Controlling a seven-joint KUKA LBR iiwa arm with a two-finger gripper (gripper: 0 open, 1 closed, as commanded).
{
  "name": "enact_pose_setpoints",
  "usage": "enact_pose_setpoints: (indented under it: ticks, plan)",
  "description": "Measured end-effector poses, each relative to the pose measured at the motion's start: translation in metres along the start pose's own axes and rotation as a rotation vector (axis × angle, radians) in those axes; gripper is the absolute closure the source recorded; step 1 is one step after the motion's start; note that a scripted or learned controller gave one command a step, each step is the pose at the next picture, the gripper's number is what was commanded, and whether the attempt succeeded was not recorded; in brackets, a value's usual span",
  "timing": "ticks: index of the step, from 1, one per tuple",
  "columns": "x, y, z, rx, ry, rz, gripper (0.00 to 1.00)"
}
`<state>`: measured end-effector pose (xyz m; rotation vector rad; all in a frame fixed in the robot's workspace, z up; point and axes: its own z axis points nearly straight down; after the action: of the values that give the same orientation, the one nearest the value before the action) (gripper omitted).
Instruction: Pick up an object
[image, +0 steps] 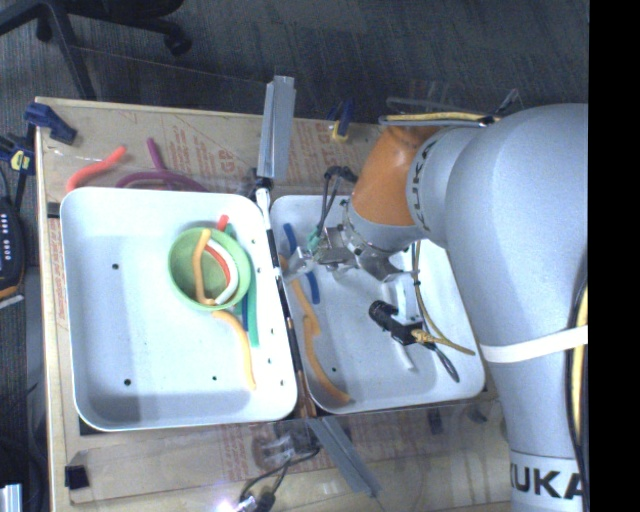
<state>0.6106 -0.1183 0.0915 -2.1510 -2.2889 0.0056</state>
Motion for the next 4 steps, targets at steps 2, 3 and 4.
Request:
enact_pose_setpoints:
  ticks: [2,3,4]
  plan:
    - [0.002,0.001,-0.012,-0.001,0.002,-0.005,0.00]
    - [0.008,-0.043,-0.005,-0.010,-0.017,-0.080,0.00]
    - [0.013,-0.043,-0.013,-0.004,-0.010,-0.089,1.00]
